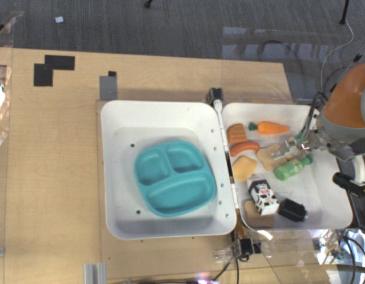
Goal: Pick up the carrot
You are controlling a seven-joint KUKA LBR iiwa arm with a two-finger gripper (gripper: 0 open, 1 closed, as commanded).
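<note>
**Inspector:** Report the target and its position.

**Operator:** I see the carrot [272, 127] lying on its side in the right bin [331, 219], near the far wall, green top pointing left and orange taper pointing right. It touches nothing; the waffle-patterned piece [236, 133] sits just beside its green end.

**Inspector:** Gripper status?

**Operator:** The gripper [296, 147] hangs low in the right bin, nearer me than the carrot's tip, over a tan slab [271, 157] and the green bottle-like toy [291, 168]. I cannot tell how far it is open, and I see nothing held in it.

**Inspector:** Handling assessment?

**Operator:** I judge it a light toy, probably hard smooth plastic, rigid and not fragile. The taper could let it squirt out of a pinch. I would take hold across the thick orange body just right of the green top, closing across its width.

**Inspector:** Containers and contents?

**Operator:** The left bin [120, 212] holds one teal divided plate [175, 177], its compartments bare. The right bin also holds a red-and-orange piece [244, 148], a yellow wedge [244, 168], a cow-patterned carton [263, 195] on a brown piece [257, 215], and a black block [291, 210]. The crowding lies toward the near side, so the carrot has free room around it.
</note>
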